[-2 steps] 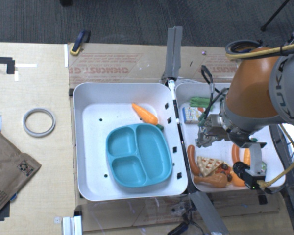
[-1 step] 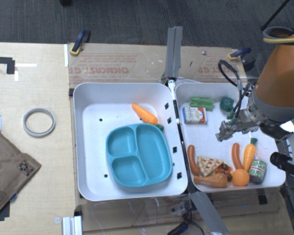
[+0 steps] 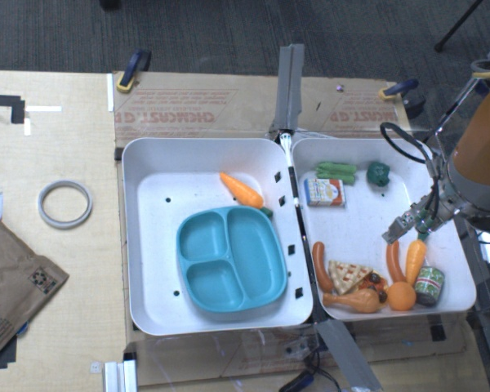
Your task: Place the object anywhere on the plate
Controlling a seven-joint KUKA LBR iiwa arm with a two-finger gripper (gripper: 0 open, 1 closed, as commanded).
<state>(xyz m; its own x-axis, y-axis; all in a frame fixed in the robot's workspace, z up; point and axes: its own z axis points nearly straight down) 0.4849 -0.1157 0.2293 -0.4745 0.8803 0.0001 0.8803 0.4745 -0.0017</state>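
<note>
Fingers over right bin; carrot beside plate.

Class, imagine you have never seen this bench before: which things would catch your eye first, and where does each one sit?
The teal divided plate dominates the left bin, with an orange toy carrot lying just beyond its far rim. The right bin holds a crowd of toy foods, including a pizza slice and an orange near its front. The gripper hangs over that bin's right side.
</note>
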